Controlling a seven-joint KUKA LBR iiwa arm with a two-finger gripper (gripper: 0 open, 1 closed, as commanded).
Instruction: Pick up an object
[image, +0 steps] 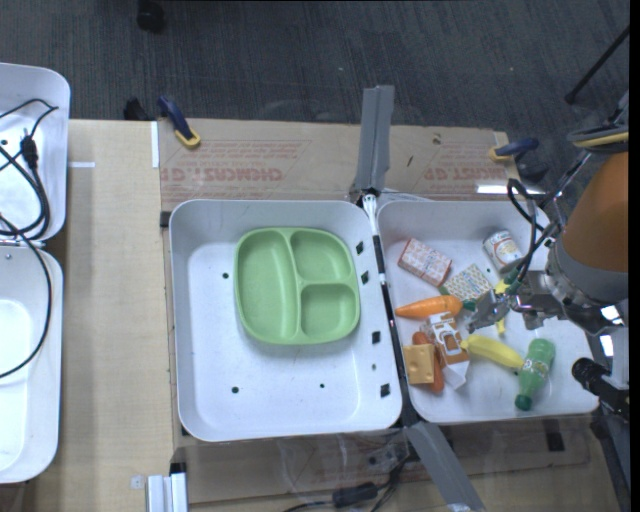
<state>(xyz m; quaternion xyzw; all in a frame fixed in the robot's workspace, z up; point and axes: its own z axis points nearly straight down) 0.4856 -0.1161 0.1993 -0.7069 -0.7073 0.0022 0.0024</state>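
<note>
Two bins (190, 300): left has green plate (297, 285); right is a jumble.
Pincer (492, 310): over right bin, just beside carrot (428, 308) and banana (494, 351); you can't tell its opening or hold.
Why: prob. lining up a pick.

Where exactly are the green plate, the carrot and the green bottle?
green plate (297, 285), camera view, on the ridge between its compartments.
carrot (428, 308), camera view, middle of its orange body.
green bottle (534, 371), camera view, middle of its body.
</note>
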